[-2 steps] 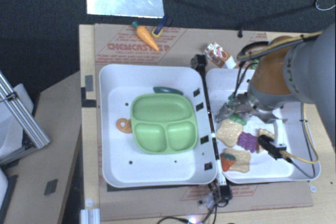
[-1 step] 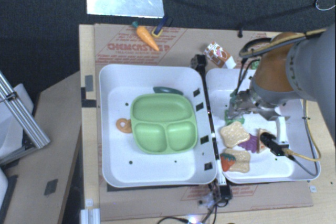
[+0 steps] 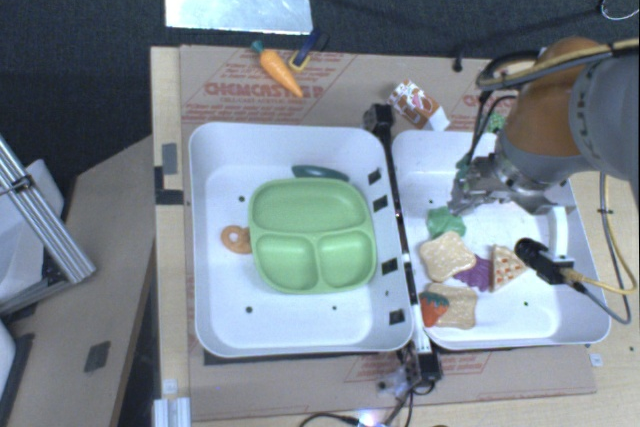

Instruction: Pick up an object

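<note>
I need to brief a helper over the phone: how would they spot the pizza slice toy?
Look in the right white bin. Among the toy foods near its front sits the pizza slice, beside a purple piece. It alone is triangular with red dots.

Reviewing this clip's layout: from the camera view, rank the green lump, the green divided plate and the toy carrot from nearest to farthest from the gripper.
From the gripper:
1. green lump, right bin, just below it.
2. green divided plate, left bin.
3. toy carrot, on the cardboard beyond the bins.
</note>
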Controlling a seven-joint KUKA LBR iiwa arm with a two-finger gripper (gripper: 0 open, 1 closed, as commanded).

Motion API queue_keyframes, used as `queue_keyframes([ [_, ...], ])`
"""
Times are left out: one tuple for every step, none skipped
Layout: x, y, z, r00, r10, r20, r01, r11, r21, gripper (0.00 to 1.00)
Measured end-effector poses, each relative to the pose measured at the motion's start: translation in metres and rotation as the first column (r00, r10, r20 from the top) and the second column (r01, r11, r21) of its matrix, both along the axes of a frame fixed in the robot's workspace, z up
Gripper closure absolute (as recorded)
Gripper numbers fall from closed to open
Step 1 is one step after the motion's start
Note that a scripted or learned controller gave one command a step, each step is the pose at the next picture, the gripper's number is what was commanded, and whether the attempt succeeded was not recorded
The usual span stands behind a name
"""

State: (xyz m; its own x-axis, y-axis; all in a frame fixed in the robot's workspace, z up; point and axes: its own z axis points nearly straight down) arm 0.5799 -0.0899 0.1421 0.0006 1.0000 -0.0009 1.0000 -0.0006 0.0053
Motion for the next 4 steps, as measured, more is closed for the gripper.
queue_keyframes([
  [0.003, 0.002, 0.043, 1.0, 0.004, -0.002, -0.004, 1.0, 0.001, 1.0],
  [0.004, 0.002, 0.084, 1.0, 0.005, -0.001, -0.005, 1.0, 0.001, 1.0],
  [0.049, 0.018, 0.077, 1.0, 0.008, 0.0, -0.008, 1.0, 0.001, 1.0],
  [0.074, 0.017, 0.09, 1.0, 0.008, 0.0, -0.008, 1.0, 0.001, 1.0],
])
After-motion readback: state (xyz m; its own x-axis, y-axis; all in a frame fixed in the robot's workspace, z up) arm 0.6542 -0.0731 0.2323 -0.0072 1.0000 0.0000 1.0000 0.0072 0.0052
